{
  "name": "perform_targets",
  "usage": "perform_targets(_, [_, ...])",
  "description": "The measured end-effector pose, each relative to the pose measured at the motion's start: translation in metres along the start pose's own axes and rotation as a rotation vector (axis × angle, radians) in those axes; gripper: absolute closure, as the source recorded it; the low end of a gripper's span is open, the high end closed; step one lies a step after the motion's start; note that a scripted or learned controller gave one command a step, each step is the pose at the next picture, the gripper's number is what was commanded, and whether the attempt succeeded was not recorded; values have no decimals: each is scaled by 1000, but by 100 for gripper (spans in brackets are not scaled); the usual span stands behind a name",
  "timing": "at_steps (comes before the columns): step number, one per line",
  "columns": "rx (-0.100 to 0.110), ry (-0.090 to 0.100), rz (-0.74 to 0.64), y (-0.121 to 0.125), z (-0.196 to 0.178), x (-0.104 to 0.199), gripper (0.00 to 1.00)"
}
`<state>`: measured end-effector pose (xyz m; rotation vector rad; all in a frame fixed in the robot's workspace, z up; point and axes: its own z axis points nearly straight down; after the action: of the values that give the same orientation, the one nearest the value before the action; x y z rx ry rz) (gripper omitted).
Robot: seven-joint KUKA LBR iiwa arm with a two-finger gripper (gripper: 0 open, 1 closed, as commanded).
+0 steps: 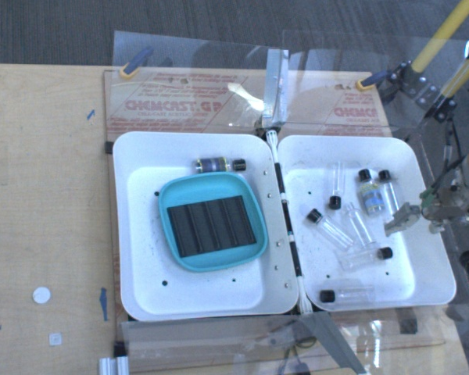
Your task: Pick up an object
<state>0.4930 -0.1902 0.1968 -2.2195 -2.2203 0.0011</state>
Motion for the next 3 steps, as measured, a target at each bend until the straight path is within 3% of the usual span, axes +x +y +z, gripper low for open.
perform_targets(1, [-10, -4, -62, 61, 109, -6, 0])
perform_targets(2, [-9, 10, -151, 125, 109, -22, 0])
perform_targets(3, [-6, 0, -151, 123, 99, -25, 100])
